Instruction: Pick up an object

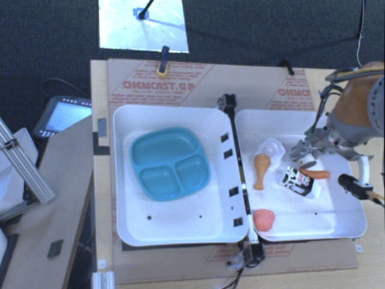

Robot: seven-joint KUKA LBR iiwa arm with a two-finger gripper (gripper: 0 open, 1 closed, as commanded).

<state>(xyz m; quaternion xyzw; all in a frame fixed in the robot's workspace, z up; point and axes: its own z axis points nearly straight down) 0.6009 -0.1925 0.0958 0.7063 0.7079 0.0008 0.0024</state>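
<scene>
Two shallow white plastic bins sit side by side on the bench: the left bin [123, 212] and the right bin [346, 224]. I reach in from the right, my grey arm [355, 110] with its orange band bent low over the right bin's far right part. My gripper [307, 156] hangs just above the bin floor there. Whether my hand is spread or clenched I cannot tell; it is too small and blurred, and I see nothing clearly caught in it.

Just below my gripper lies a small orange carrot-shaped toy [317, 174], touching or nearly touching a black-and-white patterned block [298, 181] on its left. Left of my gripper rests a clear, crumpled plastic piece [272, 147], and just beside that lies a tan plastic chicken drumstick [261, 168], its thick end toward the back. A round pink ball [263, 219] sits near the front left corner of the right bin, well apart from my gripper.

In the left bin lies a light blue plastic divided plate [170, 163] with three compartments, slightly tilted in its placing.
</scene>
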